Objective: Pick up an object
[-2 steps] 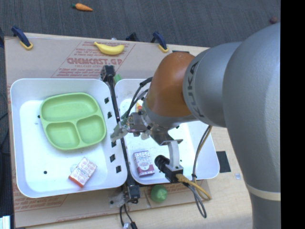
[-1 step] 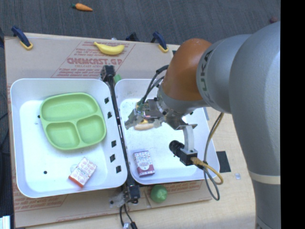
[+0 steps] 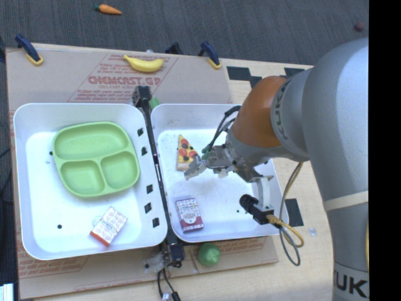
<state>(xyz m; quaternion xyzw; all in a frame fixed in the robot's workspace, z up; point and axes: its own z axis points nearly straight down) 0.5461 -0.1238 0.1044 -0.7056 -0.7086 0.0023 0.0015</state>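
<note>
A toy pizza slice (image 3: 184, 150) lies in the upper left part of the right bin (image 3: 213, 121). My gripper (image 3: 195, 167) hangs low right at the slice's lower right edge, close to it or touching it. A small red carton (image 3: 188, 214) lies flat near the right bin's front wall. The left bin (image 3: 31, 168) holds a green divided plate (image 3: 95, 157) and a red-and-white packet (image 3: 108, 225) near its front. The grey arm with its orange band (image 3: 266, 111) covers the right half of the right bin.
A toy banana (image 3: 144, 62) lies on the cardboard behind the bins. A green ball (image 3: 209, 253) rests in front of the right bin. A toy carrot (image 3: 109, 9) lies on the floor beyond the bench. A black divider strip (image 3: 150, 162) runs between the bins.
</note>
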